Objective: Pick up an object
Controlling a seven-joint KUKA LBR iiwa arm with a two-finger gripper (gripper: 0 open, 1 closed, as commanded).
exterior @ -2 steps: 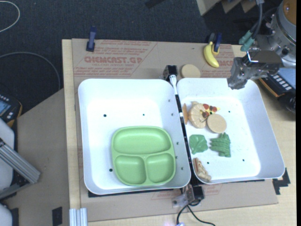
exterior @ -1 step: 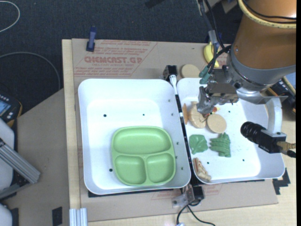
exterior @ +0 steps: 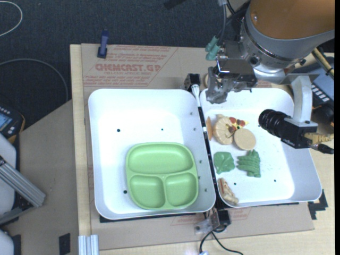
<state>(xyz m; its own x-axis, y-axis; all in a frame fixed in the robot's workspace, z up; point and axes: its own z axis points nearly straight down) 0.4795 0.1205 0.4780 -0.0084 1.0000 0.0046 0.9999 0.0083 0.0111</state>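
My gripper [exterior: 218, 93] hangs over the far left corner of the right bin [exterior: 297, 190], above and behind the pile of toy food. Nothing shows between its grey fingers. In that bin lie a tan round slice [exterior: 245, 139], a pizza-like piece [exterior: 227, 128], a green leaf [exterior: 223, 162], a dark green vegetable [exterior: 249, 162] and a tan pastry [exterior: 228, 191] near the front left wall. The left bin [exterior: 106, 116] holds a green divided plate [exterior: 161, 175].
A black cylindrical device [exterior: 281, 125] juts over the right bin's right side. Both bins rest on a cardboard sheet [exterior: 133, 62]. A blue clip [exterior: 103, 43] sits at the sheet's far left. Cables and metal framing lie off the bench to the left.
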